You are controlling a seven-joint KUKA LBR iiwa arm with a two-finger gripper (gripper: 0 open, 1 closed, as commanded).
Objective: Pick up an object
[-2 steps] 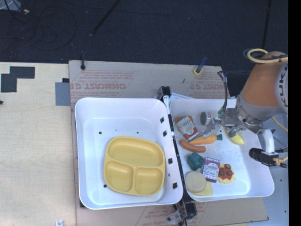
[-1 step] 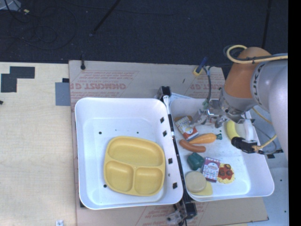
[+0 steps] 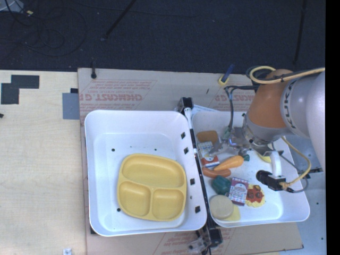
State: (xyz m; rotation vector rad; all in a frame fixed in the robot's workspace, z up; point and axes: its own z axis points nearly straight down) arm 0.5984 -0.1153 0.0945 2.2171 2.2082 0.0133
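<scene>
Round cream disc (image 3: 221, 206) front; jaws (image 3: 234, 141) above orange carrot (image 3: 227, 163).

Two bins (image 3: 106, 132) of smooth, glossy white plastic. Yellow divided plate (image 3: 151, 186) of smooth plastic, softly shiny. Desk (image 3: 37, 158) of pale, matt wood-look board. Printed brown cardboard sheet (image 3: 127, 92), matt. Arm (image 3: 303, 105) of smooth grey metal, glossy orange band (image 3: 268, 108).

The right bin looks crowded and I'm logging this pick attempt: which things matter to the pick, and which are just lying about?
Job in hand:
gripper
orange carrot
teal block
round cream disc
small printed packet

Lying about:
yellow divided plate
left bin
blue-handled tool
</scene>
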